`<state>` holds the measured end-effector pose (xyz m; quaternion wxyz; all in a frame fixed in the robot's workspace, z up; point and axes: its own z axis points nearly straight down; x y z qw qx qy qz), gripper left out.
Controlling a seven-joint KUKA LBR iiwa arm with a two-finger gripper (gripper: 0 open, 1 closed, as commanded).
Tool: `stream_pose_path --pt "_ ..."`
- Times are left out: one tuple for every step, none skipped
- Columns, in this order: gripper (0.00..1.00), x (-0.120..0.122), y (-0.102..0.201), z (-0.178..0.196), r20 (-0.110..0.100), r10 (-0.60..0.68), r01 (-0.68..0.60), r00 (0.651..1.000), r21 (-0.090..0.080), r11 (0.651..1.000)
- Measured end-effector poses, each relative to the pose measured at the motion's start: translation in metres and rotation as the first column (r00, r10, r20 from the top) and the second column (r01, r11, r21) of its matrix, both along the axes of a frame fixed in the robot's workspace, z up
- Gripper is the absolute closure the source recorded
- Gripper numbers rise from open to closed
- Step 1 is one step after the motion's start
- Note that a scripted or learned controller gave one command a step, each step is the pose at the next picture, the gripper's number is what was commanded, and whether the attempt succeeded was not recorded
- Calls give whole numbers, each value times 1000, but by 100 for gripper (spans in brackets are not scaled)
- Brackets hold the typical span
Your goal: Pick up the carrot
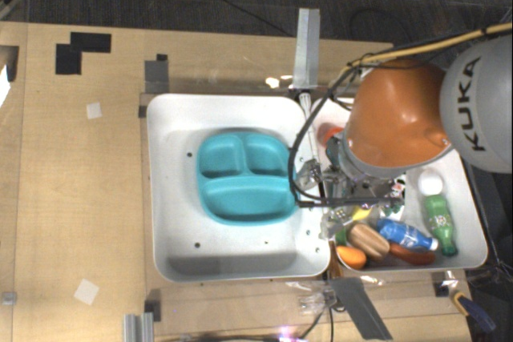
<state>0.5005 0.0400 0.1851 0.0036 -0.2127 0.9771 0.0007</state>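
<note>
Hand hovers low over the right bin; finger state cannot be told, wrist blocks it. Carrot, orange, lies at the bin's near-left corner, just toward the camera from the hand, beside a bread roll. Blue bottle farther right. Long axis unclear.

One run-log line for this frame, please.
arm: over right bin | claw: state unclear | carrot: lying in bin, unheld | teal tray: left bin
</note>
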Motion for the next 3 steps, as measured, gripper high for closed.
stream_pose_path --pt "0 0 0 0 1 0 0 1000 0 1000" --pt "100 3 2 12 11 3 -3 1000 2 1000" --pt "100 10 -27 104 7 -211 211 978 1 978"
